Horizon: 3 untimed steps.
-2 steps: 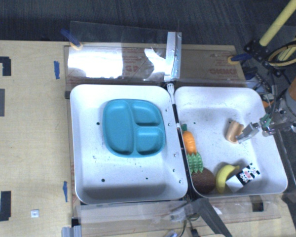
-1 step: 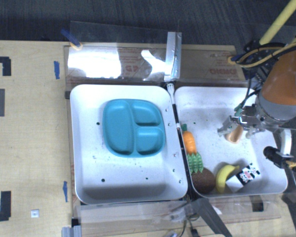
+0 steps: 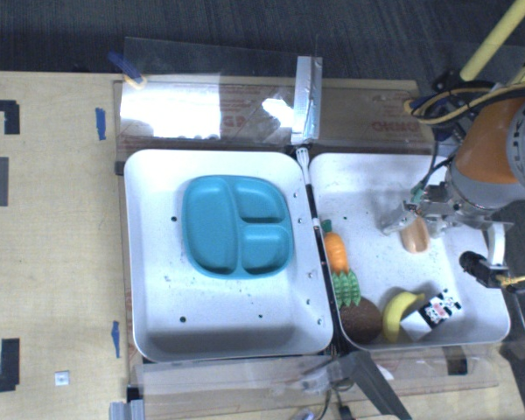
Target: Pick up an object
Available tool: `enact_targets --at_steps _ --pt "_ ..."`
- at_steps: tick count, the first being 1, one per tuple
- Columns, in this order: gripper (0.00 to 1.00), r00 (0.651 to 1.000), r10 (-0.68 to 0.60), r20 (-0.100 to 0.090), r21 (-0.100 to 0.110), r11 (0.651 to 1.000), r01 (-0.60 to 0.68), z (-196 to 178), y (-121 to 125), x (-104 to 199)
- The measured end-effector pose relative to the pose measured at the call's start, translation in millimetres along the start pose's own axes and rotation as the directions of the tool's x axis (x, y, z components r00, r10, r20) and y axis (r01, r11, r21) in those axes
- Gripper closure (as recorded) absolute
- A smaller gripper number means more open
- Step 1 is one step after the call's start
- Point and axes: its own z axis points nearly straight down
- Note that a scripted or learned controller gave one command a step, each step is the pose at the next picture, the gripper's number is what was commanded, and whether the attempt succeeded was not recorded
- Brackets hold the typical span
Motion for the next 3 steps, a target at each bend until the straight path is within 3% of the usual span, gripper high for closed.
enact_targets --at_steps 1,2,3 --pt "1.0 1.0 0.0 0.001 -0.002 1.0 0.0 -10.3 0.7 -0.1" --pt "1.0 0.988 -0.152 -0.002 0.005 0.988 0.152 1.3 57.8 50.9" --pt "1.0 0.98 -0.197 -0.001 0.005 0.98 0.197 0.2 -2.3 22.3"
